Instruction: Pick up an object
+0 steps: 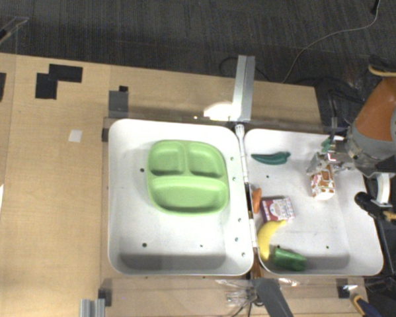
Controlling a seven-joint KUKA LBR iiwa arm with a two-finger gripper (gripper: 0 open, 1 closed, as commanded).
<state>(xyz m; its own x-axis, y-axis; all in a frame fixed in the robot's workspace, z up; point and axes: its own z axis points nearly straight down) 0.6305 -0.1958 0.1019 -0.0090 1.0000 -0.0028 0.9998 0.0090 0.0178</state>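
Observation:
My gripper [330,157] hangs over the upper right part of the right bin [360,216], on the grey arm with its orange band [380,111]. Just below it, touching or nearly touching its tip, lies a small white and orange carton [323,184]; I cannot tell whether it is gripped. A dark green pepper [271,157] rests near the bin's back left. A maroon packet [277,208], a yellow banana [267,236] and a green item [287,259] sit along the front left. An orange piece [255,199] lies against the divider.
The left bin [127,184] holds a light green divided plate [186,176]. A metal post [244,91] stands behind the seam between the bins. Cables and black fittings [381,204] crowd the right bin's right edge.

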